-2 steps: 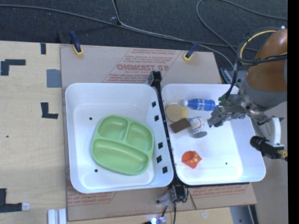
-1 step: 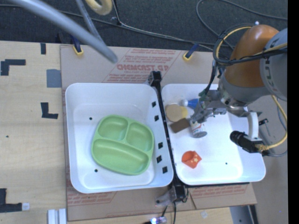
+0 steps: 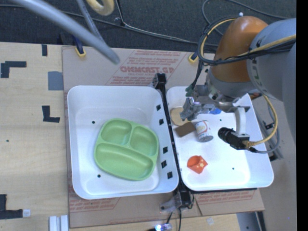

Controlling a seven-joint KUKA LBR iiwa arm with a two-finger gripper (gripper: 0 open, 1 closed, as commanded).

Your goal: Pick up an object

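Observation:
The right bin (image 3: pixel 250 174) holds several small objects. A crumpled red piece (image 3: pixel 197 163) lies toward its front. A small silver can with a red-and-white label (image 3: pixel 203 131) lies on its side near the middle, and a brown block (image 3: pixel 183 129) rests just left of it. A tan round piece (image 3: pixel 176 114) sits by the bin's left wall. A blue item (image 3: pixel 215 112) peeks out from under the wrist. My gripper (image 3: pixel 190 109) hangs low over the back left of this bin, just above the tan piece and the brown block. Nothing shows held in it.
The left bin (image 3: pixel 79 129) contains a green divided plate (image 3: pixel 127 149). A black divider with clips (image 3: pixel 166 129) runs between the bins. The arm's grey and orange body (image 3: pixel 240 52) covers the right bin's back, and a black cylinder with yellow cable (image 3: pixel 233 137) hangs over its middle.

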